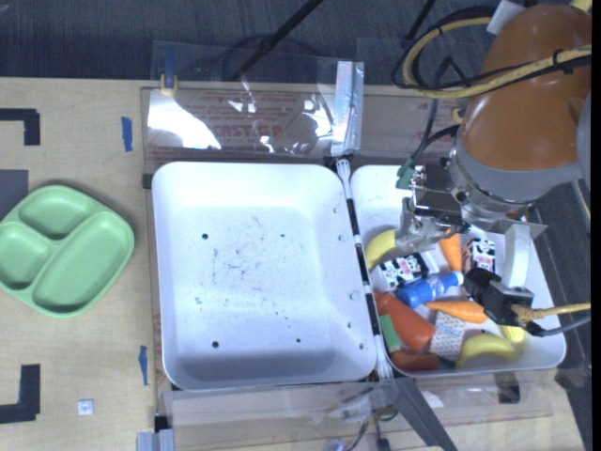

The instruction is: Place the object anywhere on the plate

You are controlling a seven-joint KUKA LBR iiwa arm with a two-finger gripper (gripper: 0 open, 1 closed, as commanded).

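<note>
Two white bins sit side by side on the bench. The left bin is the big one with small marks on its floor. The right bin is full of toy food, and I am right over it. My gripper hangs down over the back part of this bin, just above the pile. I cannot tell how wide my fingers are, and I cannot see anything between them.

Just under me is a yellow banana, close to the wall between the bins. Beside it lies a black and white cow-spotted toy. Next to that is a blue toy, and an orange carrot lies across the pile. A red-orange pepper is at the front left of the pile, touching the blue toy. Another yellow banana is at the front, near the bin's edge.

The green plate has three parts. It sits on the wooden bench far to the left, well apart from me and from both bins. All the toys I can see are in the right bin.
</note>
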